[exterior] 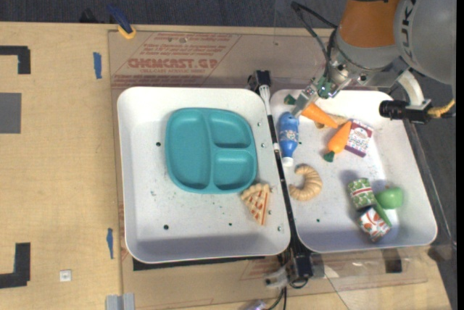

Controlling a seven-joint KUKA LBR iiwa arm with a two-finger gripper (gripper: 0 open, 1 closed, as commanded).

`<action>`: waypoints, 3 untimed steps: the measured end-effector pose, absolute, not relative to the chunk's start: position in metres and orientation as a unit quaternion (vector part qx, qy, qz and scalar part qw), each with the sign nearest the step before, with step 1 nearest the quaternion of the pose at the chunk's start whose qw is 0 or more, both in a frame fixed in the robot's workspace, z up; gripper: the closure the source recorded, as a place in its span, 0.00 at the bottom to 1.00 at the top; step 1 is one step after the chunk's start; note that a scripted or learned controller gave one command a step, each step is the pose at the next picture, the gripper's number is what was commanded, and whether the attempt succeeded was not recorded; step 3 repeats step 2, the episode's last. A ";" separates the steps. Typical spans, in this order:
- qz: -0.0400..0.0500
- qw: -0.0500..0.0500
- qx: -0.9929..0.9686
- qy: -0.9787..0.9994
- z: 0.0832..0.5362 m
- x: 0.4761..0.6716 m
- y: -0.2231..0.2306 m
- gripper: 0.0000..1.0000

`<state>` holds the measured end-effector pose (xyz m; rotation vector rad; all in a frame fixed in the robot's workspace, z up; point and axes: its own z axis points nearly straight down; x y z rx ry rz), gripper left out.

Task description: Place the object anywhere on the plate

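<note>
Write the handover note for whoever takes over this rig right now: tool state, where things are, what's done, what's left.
Tool: low over the right bin's far-left corner, by a carrot; grip unclear.
Plate: teal, in the left bin, nothing on it.
Pizza slice lies beside the plate, touching its near edge.
Done: nothing placed.
Left: grasp one object, carry it left, set it on the plate.

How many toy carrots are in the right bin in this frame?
2. One carrot lies near the bin's top edge, just below the gripper. The other carrot lies beside the small purple-and-white carton. More could be hidden under the arm.
</note>
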<state>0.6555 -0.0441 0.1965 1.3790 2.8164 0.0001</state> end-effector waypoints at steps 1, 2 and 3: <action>0.003 0.001 0.474 0.881 0.232 0.617 0.051 1.00; 0.001 0.000 0.477 0.879 0.231 0.617 0.046 0.00; 0.001 0.000 0.477 0.879 0.231 0.617 0.046 0.00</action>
